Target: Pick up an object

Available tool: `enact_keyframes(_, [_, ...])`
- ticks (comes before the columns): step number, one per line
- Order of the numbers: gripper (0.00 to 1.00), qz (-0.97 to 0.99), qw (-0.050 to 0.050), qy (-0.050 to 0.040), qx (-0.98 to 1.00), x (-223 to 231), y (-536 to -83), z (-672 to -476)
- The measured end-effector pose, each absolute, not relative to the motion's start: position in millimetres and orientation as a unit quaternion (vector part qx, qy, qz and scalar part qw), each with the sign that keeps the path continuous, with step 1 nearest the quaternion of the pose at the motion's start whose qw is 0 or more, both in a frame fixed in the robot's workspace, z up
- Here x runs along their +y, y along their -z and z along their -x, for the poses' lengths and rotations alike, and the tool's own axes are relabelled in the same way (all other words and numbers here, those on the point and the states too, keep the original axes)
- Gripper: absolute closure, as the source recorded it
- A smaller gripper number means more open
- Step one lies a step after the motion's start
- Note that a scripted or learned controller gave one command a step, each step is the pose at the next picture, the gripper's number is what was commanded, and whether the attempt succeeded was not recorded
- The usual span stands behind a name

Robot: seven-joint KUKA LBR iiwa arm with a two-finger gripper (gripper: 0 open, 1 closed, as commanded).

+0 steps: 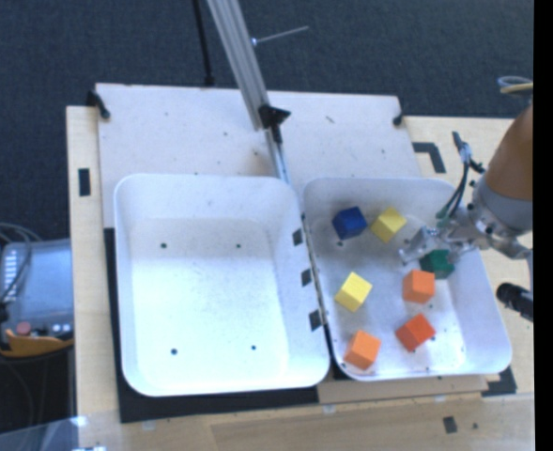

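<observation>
The right bin (473,346) holds several small blocks. A blue cube (349,222) and a yellow cube (389,224) lie near its back. Another yellow cube (354,290) sits mid-left. An orange cube (419,286), a red-orange cube (415,331) and an orange cube (362,349) lie toward the front. A green block (438,264) sits by the right wall, partly covered by my gripper (430,250), which hangs directly over it. Whether the green block is gripped is hidden.
The left bin (126,252) stands beside the right one, sharing a raised middle rim (312,280). A slanted metal pole (243,59) rises behind the bins. The arm (511,172) comes in over the right bin's far right wall.
</observation>
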State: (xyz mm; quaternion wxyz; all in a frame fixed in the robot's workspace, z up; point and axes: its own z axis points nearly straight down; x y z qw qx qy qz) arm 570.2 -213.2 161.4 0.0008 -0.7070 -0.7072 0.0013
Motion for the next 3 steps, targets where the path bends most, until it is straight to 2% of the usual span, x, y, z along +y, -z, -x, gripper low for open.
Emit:
enact_keyframes(1, [0.00, 0.708, -0.009, 0.0025, -0.706, -209.3, -130.2, -573.0])
enact_keyframes(2, [0.00, 0.708, -0.012, 0.0046, -0.706, -209.8, -127.8, -576.0])
enact_keyframes(3, [1.00, 0.709, -0.016, 0.0051, -0.705, -212.2, -137.6, -576.9])
